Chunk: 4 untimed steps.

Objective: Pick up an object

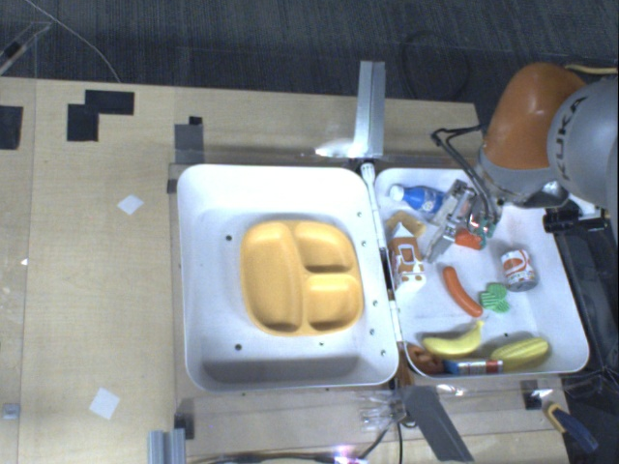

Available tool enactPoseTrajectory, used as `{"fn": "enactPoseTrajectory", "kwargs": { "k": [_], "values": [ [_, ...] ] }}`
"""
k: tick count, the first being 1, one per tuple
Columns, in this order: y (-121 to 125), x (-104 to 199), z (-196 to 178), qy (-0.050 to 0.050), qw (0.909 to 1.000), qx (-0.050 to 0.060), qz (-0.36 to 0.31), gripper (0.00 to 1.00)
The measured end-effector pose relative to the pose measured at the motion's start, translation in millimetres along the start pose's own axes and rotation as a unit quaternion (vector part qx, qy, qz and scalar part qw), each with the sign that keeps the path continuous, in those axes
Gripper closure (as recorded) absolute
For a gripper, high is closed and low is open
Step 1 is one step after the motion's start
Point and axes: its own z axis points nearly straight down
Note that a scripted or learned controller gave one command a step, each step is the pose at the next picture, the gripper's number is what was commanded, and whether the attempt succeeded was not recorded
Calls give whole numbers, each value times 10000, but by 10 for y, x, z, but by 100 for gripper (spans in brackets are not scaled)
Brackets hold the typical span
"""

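My gripper (443, 240) hangs over the upper middle of the right bin (571, 288), its fingers pointing down and to the left. It looks open, with nothing between the fingers. Just left of the fingertips stands a small white and orange carton (408, 262). A blue and white bottle (420, 198) lies at the bin's top left. A small red-orange object (470, 241) sits right beside the gripper. Below are a red sausage (461, 290), a green toy (496, 299), a red and white can (516, 267), two yellow bananas (455, 341) and a marker (474, 365).
The left bin (208, 288) holds a yellow compartment tray (298, 275). A metal post (370, 109) stands behind the wall between the bins. The arm's orange band (527, 114) and grey wrist loom over the right bin's far right corner.
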Motion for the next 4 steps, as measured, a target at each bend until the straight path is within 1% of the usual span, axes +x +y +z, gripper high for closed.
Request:
{"fn": "enactPoseTrajectory", "kwargs": {
  "k": [1,2,3,4],
  "values": [
    [143,391,-116,-314,9965,-2,777,0],
    [-147,-48,-1,-41,9931,-12,1172,0],
    [-544,29,-241,-275,9928,-62,1165,0],
    [-286,-63,0,-84,9825,34,1859,0]
  ]
}}
